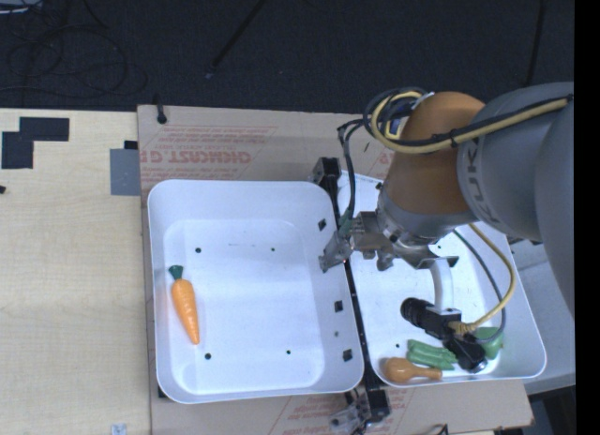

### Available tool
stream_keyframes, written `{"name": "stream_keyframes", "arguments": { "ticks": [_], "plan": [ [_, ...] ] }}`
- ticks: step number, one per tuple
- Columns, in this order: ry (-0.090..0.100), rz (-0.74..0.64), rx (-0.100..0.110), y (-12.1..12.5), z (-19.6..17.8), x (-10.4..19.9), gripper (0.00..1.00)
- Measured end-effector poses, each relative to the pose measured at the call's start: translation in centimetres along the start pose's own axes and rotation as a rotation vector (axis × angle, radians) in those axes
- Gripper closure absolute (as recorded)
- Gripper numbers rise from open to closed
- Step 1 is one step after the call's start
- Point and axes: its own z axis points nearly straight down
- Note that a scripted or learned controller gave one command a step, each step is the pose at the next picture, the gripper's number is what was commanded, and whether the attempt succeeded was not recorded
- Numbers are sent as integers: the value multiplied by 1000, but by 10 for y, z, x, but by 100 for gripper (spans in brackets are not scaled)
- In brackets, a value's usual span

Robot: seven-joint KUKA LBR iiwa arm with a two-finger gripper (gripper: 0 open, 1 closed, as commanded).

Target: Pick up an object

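An orange toy carrot (185, 307) with a green top lies near the left wall of the left bin (246, 208). In the right bin (525, 353), by the front wall, rest a green pod-shaped toy (430, 354) and a yellow-orange pear-shaped toy (408, 369). My gripper (343, 247) hangs over the left side of the right bin, close to the divider between the two bins, well apart from all three toys. Nothing is visibly held. The arm hides much of the right bin's floor.
The bins sit side by side on a cardboard sheet (234, 147) on a pale wooden bench (66, 283). A black bracket (327, 172) stands at the far end of the divider. Another bit of green (489, 337) shows near the right bin's front right corner.
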Motion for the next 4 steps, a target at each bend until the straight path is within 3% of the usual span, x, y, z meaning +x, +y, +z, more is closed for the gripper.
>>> {"name": "stream_keyframes", "arguments": {
  "ticks": [1, 2, 3, 4],
  "plan": [
    [-5, 9, -6, 85, -2, 16, 0],
    [-5, 11, 2, 82, -11, 14, 100],
    [-4, 9, -12, 97, -124, 25, 100],
    [-2, 5, -17, 96, -257, 87, 100]
  ]
}}
